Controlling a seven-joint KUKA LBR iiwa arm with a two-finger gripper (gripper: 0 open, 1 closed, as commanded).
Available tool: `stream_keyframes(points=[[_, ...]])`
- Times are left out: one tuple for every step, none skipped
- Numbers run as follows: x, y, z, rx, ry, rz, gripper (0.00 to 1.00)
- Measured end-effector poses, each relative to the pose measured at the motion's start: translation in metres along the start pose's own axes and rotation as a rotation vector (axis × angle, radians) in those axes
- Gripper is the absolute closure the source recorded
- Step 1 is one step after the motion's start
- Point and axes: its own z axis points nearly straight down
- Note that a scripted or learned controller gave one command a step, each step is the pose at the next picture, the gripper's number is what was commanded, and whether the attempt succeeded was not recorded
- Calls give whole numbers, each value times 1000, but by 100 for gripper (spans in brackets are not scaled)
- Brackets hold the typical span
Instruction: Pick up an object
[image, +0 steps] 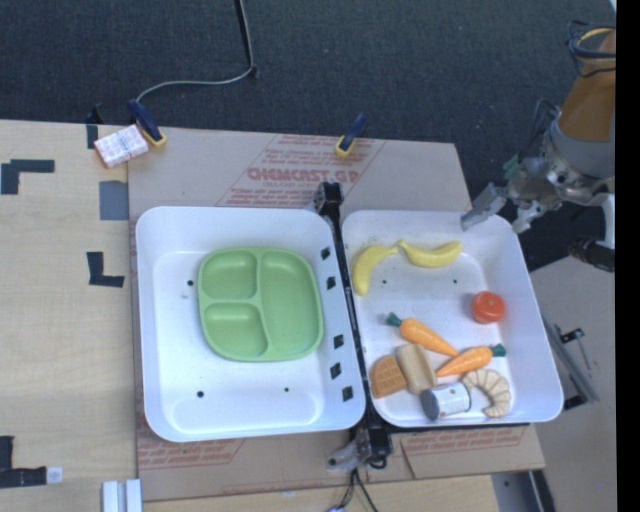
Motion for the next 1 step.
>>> stream_keyframes(points=[[80,-56,85,4,3,-1,0]])
